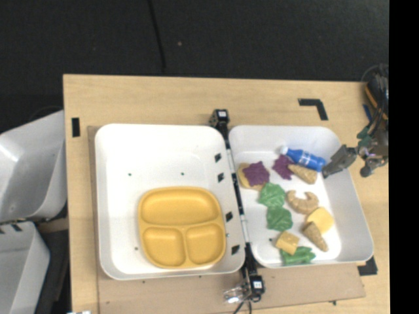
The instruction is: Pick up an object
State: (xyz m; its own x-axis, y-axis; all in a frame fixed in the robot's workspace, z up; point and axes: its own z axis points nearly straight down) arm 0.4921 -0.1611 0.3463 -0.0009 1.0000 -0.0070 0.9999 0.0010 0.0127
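Pale wooden bench (163, 97) carries two white bins. At the right bin's (347, 241) far right rim, the dark two-finger gripper (340, 160) sits low, near a blue plastic bottle (304, 156) among toy food pieces; its opening is unclear. A yellow divided tray (181, 227) occupies the left bin (131, 156).

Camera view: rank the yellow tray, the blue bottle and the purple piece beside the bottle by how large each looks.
1. Yellow tray, by far the largest.
2. Blue bottle.
3. Purple piece, looking only slightly smaller than the bottle; they are close enough in size that this order is unsure.
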